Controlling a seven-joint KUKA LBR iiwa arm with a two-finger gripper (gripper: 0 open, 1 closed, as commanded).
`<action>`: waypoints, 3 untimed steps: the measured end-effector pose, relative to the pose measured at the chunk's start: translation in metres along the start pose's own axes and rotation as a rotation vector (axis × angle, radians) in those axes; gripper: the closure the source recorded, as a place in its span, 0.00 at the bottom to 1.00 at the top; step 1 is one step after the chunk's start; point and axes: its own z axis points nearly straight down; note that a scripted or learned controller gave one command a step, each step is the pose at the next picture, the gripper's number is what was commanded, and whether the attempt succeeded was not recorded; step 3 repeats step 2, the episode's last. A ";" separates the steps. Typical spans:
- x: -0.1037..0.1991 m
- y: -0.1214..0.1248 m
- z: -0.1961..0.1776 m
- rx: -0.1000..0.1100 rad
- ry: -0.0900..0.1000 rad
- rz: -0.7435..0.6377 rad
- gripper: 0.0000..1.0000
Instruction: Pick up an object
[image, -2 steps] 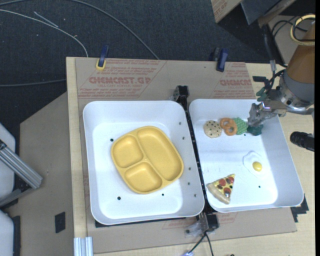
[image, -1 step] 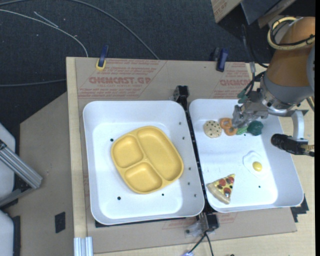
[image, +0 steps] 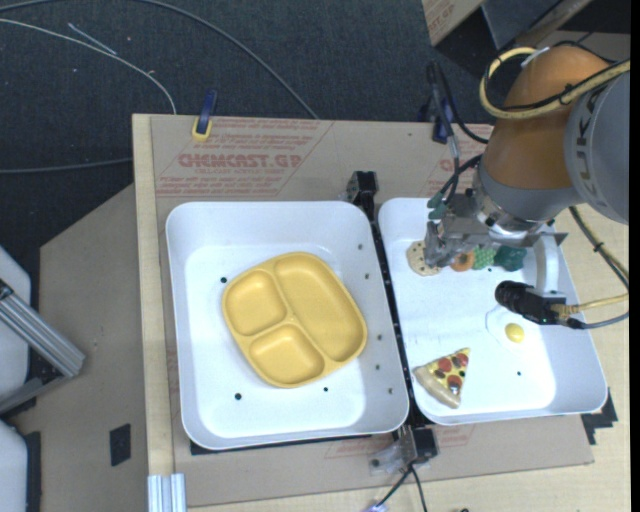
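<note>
A grey robot arm with an orange band (image: 540, 110) reaches from the right over two shallow white bins. The left bin (image: 200, 330) holds a yellow three-compartment plastic plate (image: 292, 318). The right bin (image: 570, 385) holds a toy pizza slice (image: 446, 376), a fried egg toy (image: 511, 330) and a round cookie (image: 421, 258) beside the two-finger gripper (image: 438, 252).

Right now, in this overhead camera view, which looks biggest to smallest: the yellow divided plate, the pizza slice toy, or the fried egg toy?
1. Yellow divided plate, by far the largest.
2. Pizza slice toy.
3. Fried egg toy, slightly smaller, though its white blends into the bin.

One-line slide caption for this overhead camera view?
Gripper lowered over a cookie in the right bin; yellow divided plate in the left bin.
</note>
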 end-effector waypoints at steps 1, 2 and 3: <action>0.052 -0.011 0.010 0.000 0.000 0.000 1.00; 0.095 -0.023 0.010 0.000 0.000 0.001 1.00; 0.095 -0.023 0.010 0.000 0.000 0.001 1.00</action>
